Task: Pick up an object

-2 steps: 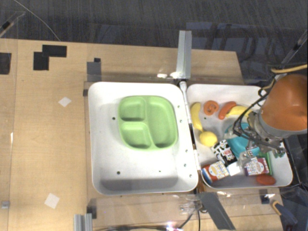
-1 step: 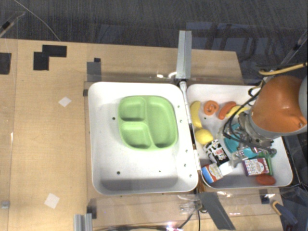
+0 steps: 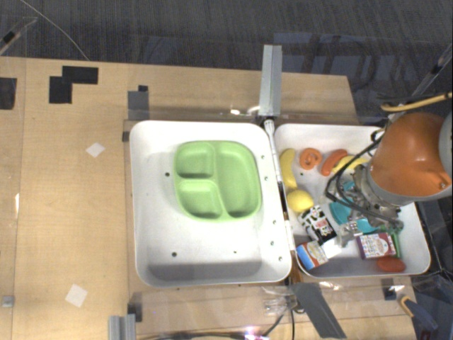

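while reaching down into right bin, arm vertical; end effector state unclear.

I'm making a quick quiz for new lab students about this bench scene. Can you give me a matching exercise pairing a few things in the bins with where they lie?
Things:
1. green divided tray
2. banana
3. lemon
4. red object

Places:
A. near corner of the right bin, below the small carton
B. alone in the left bin
C. far end of the right bin's left wall
D. just nearer the camera than the banana, along that same wall

Pairs: 1-B, 2-C, 3-D, 4-A
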Robot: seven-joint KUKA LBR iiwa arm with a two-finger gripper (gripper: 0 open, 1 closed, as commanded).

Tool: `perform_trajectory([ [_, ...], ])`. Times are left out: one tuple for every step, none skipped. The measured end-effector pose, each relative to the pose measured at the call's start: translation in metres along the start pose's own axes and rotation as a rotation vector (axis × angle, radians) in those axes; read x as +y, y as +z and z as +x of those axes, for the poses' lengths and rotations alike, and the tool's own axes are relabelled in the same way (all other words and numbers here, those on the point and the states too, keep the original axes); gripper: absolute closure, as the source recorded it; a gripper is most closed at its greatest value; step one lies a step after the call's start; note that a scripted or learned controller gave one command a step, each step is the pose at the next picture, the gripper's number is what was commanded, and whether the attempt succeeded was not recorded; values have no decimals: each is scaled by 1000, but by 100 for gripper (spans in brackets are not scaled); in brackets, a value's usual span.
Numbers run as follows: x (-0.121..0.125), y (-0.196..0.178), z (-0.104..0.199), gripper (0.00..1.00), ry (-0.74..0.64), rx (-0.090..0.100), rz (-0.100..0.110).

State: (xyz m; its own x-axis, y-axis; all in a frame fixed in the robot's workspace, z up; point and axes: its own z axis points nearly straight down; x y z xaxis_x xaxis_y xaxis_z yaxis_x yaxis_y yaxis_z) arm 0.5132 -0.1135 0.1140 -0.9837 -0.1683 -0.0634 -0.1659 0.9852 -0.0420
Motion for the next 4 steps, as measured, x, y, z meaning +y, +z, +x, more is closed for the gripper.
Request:
perform_trajectory([
  [-3, 0, 1, 0, -27, -2, -6],
  [-4, 1, -3, 0, -62, 6, -11],
  [3, 1, -5, 0, -59, 9, 0],
  [-8, 2, 1, 0, 18, 7, -11],
])
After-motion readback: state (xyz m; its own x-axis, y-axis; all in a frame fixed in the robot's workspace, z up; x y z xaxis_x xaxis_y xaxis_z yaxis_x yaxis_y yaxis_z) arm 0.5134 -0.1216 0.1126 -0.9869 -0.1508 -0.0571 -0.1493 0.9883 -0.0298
